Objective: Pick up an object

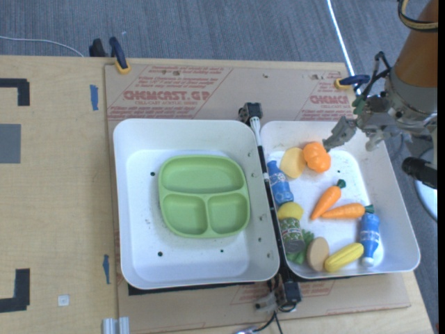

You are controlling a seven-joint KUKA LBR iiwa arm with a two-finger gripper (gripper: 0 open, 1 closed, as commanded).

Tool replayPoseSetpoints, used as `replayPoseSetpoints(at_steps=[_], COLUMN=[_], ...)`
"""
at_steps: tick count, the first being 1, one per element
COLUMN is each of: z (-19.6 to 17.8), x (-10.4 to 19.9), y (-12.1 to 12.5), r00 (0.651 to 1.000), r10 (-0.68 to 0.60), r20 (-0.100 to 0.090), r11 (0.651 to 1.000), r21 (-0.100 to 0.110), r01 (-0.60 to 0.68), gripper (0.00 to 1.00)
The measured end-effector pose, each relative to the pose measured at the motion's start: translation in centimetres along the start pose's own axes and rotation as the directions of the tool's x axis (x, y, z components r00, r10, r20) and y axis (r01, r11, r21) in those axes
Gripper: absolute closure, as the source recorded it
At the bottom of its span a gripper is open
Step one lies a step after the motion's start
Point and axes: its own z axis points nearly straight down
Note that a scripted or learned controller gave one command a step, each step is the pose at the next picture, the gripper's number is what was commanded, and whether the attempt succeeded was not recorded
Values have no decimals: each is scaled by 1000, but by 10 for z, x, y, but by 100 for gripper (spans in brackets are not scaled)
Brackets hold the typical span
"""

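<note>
One arm only: pincer hangs over right bin far corner, finger state can't tell. Nearest obj, orange fruit, lies just below-left of it in view, round, w/ no long axis.

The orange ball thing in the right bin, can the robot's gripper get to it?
Probably yes. The gripper hangs just beside the orange ball with nothing between them; only the yellow piece touches its far side.

Bench bears cardboard sheet, apparently under 2 bins.
</note>
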Motion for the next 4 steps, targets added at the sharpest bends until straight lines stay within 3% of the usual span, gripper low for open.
replayPoseSetpoints(at_steps=[1, 2, 3, 4], z=[127, 190, 179, 179], x=[10, -37, -40, -39], y=[-50, -51, -50, -50], r00=[1000, 1000, 1000, 1000], r10=[1, 0, 3, 3], r20=[0, -1, 7, 7], r11=[1000, 1000, 1000, 1000], r21=[3, -5, -12, -12], r01=[-1, 0, -3, -3], gripper=[0, 0, 100, 0])
